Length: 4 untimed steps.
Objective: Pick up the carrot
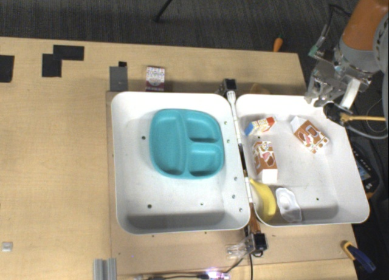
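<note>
Camera view is showing the gripper (332,95) hanging over the far right corner of the right bin (346,212), its fingers standing apart and gripping nothing. A small orange thing (278,44) is lying on the bench (55,169) beyond the bins; whether it is the carrot, I cannot tell.

Even, moderately bright overhead light falls on the pale wooden bench (55,169). The two shallow white plastic bins (130,212) show soft shading along their near walls. The dark floor beyond is dim and grainy. Fine detail looks slightly soft, perhaps from low resolution.
</note>
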Motion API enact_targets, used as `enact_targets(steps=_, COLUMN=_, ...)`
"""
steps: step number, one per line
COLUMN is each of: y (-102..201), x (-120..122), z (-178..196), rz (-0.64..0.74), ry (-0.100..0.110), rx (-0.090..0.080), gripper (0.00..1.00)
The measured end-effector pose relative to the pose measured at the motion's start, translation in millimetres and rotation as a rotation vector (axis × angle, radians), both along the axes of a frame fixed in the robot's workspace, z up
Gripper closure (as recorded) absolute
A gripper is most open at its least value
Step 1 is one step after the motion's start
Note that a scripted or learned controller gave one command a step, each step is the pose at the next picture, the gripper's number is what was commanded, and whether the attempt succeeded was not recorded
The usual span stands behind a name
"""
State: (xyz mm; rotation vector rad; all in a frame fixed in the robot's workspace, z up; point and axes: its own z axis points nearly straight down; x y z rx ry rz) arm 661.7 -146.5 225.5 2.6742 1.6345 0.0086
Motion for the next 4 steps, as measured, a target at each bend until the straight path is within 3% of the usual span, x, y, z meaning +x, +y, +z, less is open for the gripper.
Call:
enact_targets(steps=1, y=-50, x=-64, z=139, rz=0.055, ry=-0.012, rx=-0.008, gripper=1.0)
enact_targets(steps=2, y=-21, x=-134, z=29, rz=0.257, ry=0.009, rx=0.003, gripper=1.0)
enact_targets(steps=3, y=-40, x=-172, z=142, rz=0.648, ry=-0.003, rx=-0.01, gripper=1.0)
enact_targets(steps=4, y=-5, x=-170, z=19, rz=0.889, ry=0.008, rx=-0.001, gripper=1.0)
